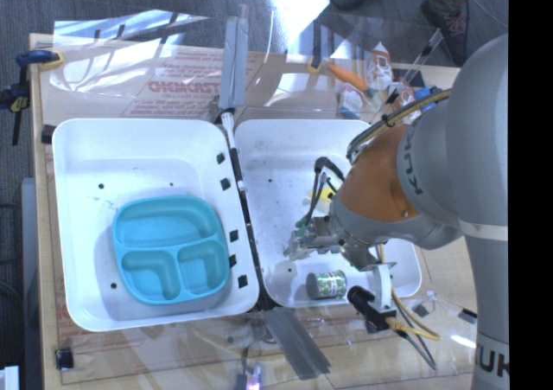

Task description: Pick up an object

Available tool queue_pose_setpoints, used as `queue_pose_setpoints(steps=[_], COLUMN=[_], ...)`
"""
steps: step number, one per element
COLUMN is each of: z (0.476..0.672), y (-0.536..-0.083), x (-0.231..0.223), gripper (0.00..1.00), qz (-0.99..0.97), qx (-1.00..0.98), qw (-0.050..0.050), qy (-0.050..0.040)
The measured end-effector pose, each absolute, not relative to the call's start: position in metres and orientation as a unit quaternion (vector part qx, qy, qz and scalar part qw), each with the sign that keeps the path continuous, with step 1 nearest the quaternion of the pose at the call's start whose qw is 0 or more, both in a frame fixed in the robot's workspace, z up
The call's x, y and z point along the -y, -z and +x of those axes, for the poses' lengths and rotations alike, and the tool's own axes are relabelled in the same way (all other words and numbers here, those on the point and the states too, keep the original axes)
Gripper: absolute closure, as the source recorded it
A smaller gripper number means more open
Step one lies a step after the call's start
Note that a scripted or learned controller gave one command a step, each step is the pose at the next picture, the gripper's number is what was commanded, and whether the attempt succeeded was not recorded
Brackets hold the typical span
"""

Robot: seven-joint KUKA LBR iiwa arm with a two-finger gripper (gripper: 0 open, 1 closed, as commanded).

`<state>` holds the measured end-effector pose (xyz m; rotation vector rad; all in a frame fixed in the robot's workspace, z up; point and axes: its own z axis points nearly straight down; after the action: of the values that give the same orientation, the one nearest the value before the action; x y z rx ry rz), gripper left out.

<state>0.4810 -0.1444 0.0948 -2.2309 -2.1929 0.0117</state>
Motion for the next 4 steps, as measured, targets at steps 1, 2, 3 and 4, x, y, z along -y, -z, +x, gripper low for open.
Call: queue_pose_setpoints(steps=[1, 2, 3, 4], z=[0.530, 0.483, 0.483, 0.483], y=[-0.230, -0.203, -0.209, -0.209], x=[0.111, 0.127, 0.128, 0.128], gripper=[1.00, 1.00, 1.00, 0.00], qz=[-0.728, -0.714, -0.713, -0.713], qx=[0.686, 0.700, 0.701, 0.702], qw=[0.002, 0.004, 0.007, 0.007], qy=[-0.0020, -0.0028, -0.0054, -0.0055])
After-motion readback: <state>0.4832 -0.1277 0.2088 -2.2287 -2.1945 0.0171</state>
